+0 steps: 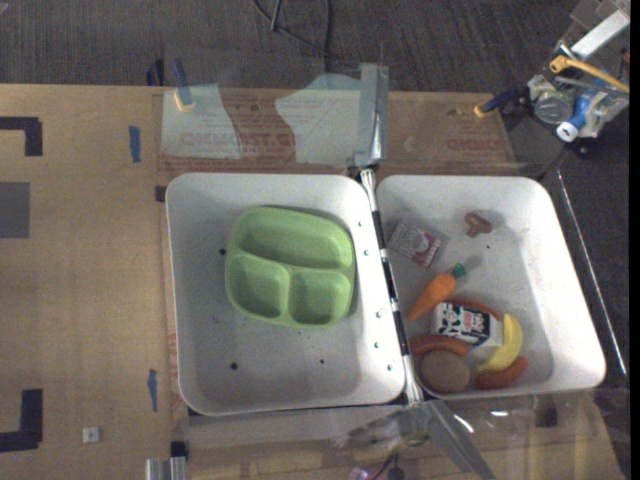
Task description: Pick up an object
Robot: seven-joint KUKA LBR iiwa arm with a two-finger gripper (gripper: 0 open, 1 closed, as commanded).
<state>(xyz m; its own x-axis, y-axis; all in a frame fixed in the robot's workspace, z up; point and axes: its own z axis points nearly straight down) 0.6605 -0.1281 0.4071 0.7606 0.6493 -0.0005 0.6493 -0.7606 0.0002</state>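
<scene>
The right bin (560,268) holds several toy foods. An orange carrot (434,294) lies near its left wall. Below it sit a white carton with black marks (462,322), a yellow banana (506,342), a brown round bun (445,372) and red sausages (504,372). A white and red packet (415,243) and a small brown piece (477,223) lie farther back. In the left bin (200,348) a green divided plate (291,266) lies flat.
A metal divider (372,128) runs between the bins toward the back. Clear plastic sheets (260,123) lie on the brown bench behind the bins. A cluster of white, yellow and blue hardware (585,63) sits off the bench at the top right corner.
</scene>
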